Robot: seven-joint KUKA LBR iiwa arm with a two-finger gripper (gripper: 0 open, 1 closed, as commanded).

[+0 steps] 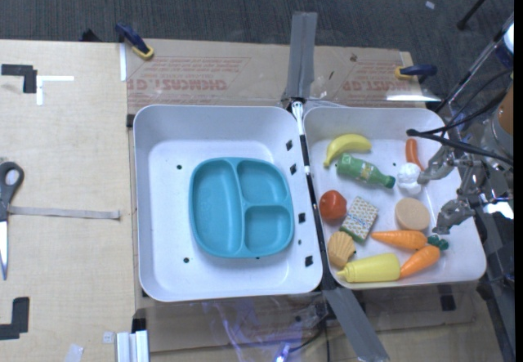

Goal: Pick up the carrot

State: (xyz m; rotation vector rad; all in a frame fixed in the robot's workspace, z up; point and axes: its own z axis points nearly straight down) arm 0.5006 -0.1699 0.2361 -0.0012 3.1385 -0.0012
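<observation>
1. Nearest the camera, along the front of the right bin (470, 274), lie a yellow corn cob (372, 269) and two carrots: one carrot (421, 259) touching the corn, another carrot (400, 239) just behind.
2. Beside them on the right hangs the pincer (452, 189), fingers spread and holding nothing: the approach step, I judge.
3. Next it must come down over one carrot, clear of the corn, and close.
4. Further back lie a green bottle (365, 171) and a banana (346, 145).
</observation>
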